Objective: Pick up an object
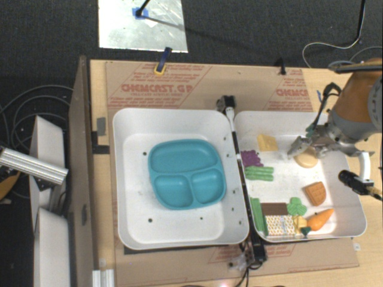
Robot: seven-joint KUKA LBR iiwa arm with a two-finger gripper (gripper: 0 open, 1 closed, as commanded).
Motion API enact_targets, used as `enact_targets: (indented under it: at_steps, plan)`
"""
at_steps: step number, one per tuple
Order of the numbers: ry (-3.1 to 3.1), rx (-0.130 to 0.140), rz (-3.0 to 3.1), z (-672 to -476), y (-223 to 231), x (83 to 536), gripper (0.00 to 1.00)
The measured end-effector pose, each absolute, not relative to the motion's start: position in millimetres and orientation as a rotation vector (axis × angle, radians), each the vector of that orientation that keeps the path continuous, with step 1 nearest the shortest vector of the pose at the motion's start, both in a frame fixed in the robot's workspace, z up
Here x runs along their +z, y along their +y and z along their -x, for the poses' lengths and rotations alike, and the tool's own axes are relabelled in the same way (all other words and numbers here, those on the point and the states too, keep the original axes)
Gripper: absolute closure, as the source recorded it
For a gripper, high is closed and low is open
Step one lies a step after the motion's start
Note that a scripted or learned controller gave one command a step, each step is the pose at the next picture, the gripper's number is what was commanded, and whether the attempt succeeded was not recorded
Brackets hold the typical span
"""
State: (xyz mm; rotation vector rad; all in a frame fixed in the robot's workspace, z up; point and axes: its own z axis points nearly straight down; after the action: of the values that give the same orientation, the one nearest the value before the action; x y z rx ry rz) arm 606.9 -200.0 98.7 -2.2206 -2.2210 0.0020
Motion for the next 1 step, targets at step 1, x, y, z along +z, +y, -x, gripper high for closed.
enact_targets:
  at_steps: [1]
  plan:
    - [-2.230,-0.007,2.226,-611.8,-207.3,182.5,0.00]
